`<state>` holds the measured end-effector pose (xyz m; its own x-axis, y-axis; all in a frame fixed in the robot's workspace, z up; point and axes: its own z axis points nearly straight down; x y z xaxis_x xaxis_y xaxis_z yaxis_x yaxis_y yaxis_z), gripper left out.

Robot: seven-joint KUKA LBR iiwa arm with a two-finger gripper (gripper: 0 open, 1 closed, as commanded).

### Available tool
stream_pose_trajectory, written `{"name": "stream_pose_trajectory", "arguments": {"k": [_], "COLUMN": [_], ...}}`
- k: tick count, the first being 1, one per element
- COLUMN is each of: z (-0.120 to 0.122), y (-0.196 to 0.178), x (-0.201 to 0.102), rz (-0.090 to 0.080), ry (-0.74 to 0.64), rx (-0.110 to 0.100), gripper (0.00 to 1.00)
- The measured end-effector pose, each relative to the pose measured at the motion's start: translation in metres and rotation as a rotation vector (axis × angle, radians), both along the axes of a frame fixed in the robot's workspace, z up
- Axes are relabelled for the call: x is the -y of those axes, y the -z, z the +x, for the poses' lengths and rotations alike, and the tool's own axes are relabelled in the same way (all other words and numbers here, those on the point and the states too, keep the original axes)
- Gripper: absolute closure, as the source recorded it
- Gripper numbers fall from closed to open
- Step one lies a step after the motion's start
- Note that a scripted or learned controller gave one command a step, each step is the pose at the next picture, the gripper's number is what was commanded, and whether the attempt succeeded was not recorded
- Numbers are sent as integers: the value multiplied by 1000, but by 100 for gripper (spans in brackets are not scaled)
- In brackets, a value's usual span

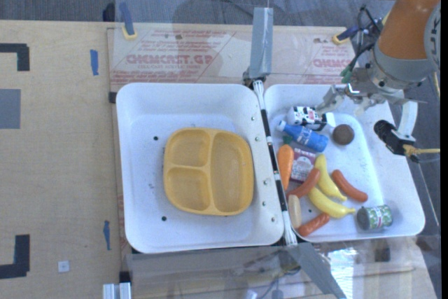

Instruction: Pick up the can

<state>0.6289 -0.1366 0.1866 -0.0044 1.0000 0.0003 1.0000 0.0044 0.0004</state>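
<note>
One can (pixel 374 218) lies sideways, long axis left-right.

Just the one camera here, fixed up high over the table (pixel 56 150) and tilted down at a slant. Both white bins (pixel 133 115) are taken in from fairly far back, left of the pincer (pixel 350 98), with dark floor caught along the top edge.
</note>
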Motion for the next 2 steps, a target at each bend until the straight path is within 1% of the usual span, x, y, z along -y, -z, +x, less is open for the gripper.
{"name": "stream_pose_trajectory", "arguments": {"k": [1, 2], "z": [20, 49], "y": [71, 80], "x": [-30, -6], "rz": [-5, 12], "ry": [60, 239], "rx": [30, 21], "gripper": [0, 0]}}
